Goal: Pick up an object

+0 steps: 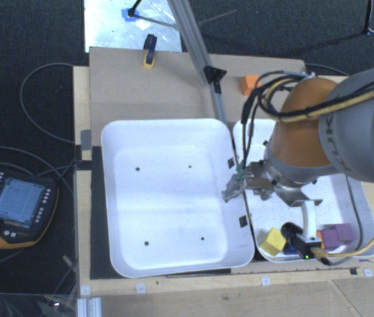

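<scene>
Arm low over right bin

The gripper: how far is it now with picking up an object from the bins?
Done: the arm has reached over the right bin, the gripper near its left wall. In hand: nothing visibly held. Left: the grasp and lift; the yellow block and purple block lie in that bin.

left bin beside right bin | two blocks in right bin's near end
</scene>
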Motion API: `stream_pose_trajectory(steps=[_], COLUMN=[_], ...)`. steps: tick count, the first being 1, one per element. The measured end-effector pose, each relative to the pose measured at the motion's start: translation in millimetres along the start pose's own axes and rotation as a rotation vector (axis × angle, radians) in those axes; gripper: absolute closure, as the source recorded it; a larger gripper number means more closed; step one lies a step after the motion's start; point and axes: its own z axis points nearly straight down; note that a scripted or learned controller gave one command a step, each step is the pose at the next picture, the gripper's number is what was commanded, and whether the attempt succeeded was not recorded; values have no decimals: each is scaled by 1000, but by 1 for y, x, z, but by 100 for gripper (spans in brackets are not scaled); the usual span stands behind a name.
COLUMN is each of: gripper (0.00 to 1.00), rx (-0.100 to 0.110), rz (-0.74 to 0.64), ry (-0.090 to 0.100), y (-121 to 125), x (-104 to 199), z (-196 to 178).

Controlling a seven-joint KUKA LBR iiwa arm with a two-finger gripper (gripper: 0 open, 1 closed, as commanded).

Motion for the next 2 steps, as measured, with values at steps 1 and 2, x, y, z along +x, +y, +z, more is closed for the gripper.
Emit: stream_pose_trajectory(steps=[1, 2], gripper=[0, 0], rx=[-10, -4], rz=[12, 8], ry=[-5, -3], y=[3, 19], x=[-66, -88], z=[-64, -58])
